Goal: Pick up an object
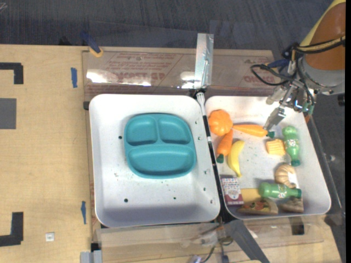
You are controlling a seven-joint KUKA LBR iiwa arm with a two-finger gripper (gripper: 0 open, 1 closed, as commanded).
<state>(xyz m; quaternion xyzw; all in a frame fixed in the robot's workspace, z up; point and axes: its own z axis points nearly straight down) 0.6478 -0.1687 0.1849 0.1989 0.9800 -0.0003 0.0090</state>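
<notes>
Overhead, two shallow white bins sit side by side on the bench. Left bin: holds a teal divided plate, three compartments, lying flat near the middle. Right bin: cluttered with toy food. Orange pepper-like piece near the bin's upper left corner, touching the divider wall. Just below it a small carrot, tilted, with a yellow banana beside it. A second, longer carrot lies roughly level, pointing right toward the gripper. Yellow corn-like block sits below the gripper; a green bottle just right of that, near the bin's right wall. Lower down: a pale mushroom-like piece, another green bottle lying on its side, a small printed box, a yellow slab and a pizza-like slice along the near wall. Arm enters from upper right, orange band visible at the frame edge. Gripper hangs low over the right bin's upper part, tip next to the long carrot's right end. Whether the pincer is released or clenched cannot be told; nothing is seen between it.
</notes>
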